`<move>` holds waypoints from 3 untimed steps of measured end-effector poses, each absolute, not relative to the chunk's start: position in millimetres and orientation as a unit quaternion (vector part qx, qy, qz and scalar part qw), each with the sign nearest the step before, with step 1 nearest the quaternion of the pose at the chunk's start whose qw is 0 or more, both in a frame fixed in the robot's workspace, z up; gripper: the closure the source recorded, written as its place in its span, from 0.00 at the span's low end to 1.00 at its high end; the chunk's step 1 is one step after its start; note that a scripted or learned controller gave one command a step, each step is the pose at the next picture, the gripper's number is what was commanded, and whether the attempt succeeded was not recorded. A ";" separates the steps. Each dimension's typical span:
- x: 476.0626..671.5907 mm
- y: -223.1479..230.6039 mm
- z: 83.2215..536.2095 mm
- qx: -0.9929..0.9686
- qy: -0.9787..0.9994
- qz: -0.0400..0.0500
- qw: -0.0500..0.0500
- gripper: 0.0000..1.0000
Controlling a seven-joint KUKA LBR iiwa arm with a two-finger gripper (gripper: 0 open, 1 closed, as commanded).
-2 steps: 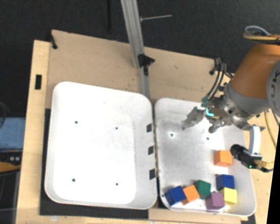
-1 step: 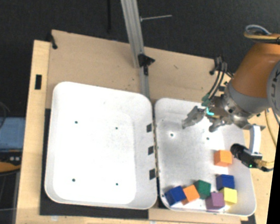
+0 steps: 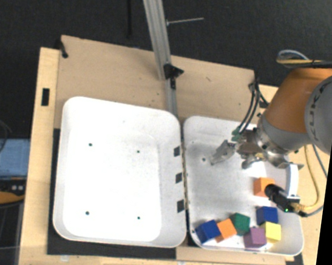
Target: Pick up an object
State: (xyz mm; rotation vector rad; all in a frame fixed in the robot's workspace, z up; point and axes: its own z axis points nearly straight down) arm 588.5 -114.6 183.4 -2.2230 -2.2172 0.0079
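Gripper (image 3: 234, 155) (open, unloaded) above right bin (image 3: 207, 190)

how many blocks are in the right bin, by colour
Blue: 2, one at the near wall, one further right
Orange: 2, one beside the first blue, one under the arm
Green: 1
Purple: 1
Yellow: 1
Total: 7
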 end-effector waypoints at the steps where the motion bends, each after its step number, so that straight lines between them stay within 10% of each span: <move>1: 578.4 -120.7 127.1 -0.708 -0.706 0.003 0.001 0.00; 2: 579.0 -122.8 96.7 -0.708 -0.706 0.001 -0.002 0.00; 3: 580.8 -122.5 109.3 -0.711 -0.703 -0.003 -0.003 1.00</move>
